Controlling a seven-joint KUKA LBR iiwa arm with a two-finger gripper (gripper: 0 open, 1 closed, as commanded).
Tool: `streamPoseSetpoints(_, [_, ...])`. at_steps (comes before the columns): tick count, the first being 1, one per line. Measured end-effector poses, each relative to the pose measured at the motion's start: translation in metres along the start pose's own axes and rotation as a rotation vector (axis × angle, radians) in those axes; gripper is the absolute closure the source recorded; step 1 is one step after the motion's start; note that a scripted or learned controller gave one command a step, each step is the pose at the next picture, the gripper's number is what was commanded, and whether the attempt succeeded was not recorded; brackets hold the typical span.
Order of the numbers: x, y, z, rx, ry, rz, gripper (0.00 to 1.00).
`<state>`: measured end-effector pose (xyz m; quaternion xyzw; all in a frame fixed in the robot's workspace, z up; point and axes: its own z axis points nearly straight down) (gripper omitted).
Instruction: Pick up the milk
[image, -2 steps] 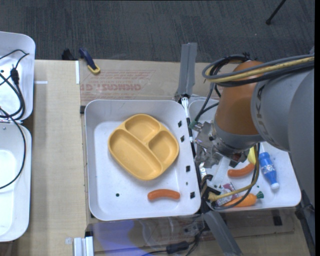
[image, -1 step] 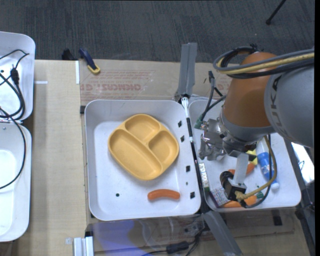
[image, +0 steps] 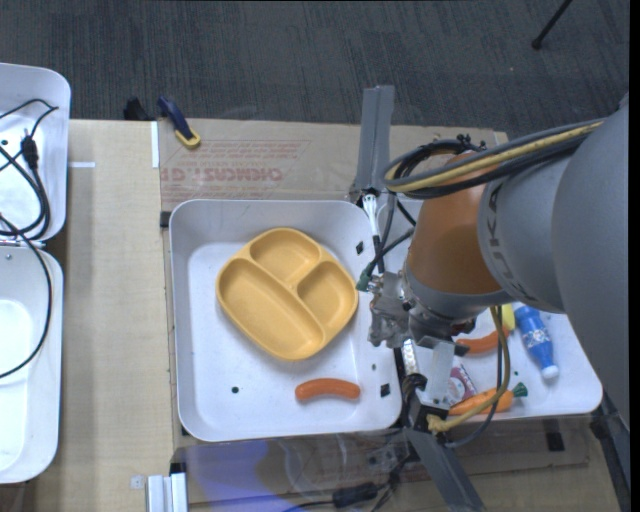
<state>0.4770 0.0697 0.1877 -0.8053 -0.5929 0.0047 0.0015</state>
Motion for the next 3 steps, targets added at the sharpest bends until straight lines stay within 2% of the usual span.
streamPoseSetpoints(1, [0.067, -0.019, -0.025, -0.003, 0.0, 0.065, 1.0])
streamPoseSetpoints(2, [-0.026, 0.008, 0.0, 0.0, 0.0, 0.045, 1.0])
streamPoseSetpoints(3, [-0.084, 0.028, -0.041, -0.004, 0.002, -0.102, 1.0])
